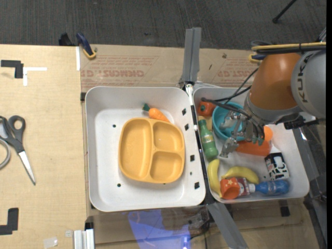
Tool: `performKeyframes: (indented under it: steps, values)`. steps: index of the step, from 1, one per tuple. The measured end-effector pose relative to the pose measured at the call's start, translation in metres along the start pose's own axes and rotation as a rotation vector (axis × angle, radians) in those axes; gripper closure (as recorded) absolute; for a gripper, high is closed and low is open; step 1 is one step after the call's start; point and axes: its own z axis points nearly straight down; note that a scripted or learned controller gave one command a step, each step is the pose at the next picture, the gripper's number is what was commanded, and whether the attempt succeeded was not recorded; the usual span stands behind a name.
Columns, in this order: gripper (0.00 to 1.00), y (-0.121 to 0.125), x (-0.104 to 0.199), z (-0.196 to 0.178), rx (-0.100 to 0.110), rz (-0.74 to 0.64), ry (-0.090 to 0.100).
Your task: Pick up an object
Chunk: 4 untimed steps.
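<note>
Nothing lifted yet — the gripper (228, 148) hangs low at centre-right of the frame, over the right bin (301, 165); I cannot tell its state. Candidates lie close: green bottle (209, 141), banana (239, 174), orange block (254, 148).

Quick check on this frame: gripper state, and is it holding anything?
Gripper: cannot be told; it hangs low in the right bin, above the bin floor beside the green bottle, nothing seen between it.
</note>
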Motion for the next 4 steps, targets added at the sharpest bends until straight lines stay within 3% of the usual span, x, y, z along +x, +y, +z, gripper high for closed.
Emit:
performKeyframes:
  steps: [1, 2, 3, 4]
  values:
    - [0.00, -0.034, -0.024, -0.001, 0.001, -0.091, -0.002]
    - [0.00, -0.015, -0.007, 0.000, 0.000, -0.127, 0.002]
    - [0.00, -0.088, -0.033, -0.001, 0.001, -0.245, -0.003]
    - [0.00, -0.043, -0.031, 0.000, -0.001, -0.142, 0.001]
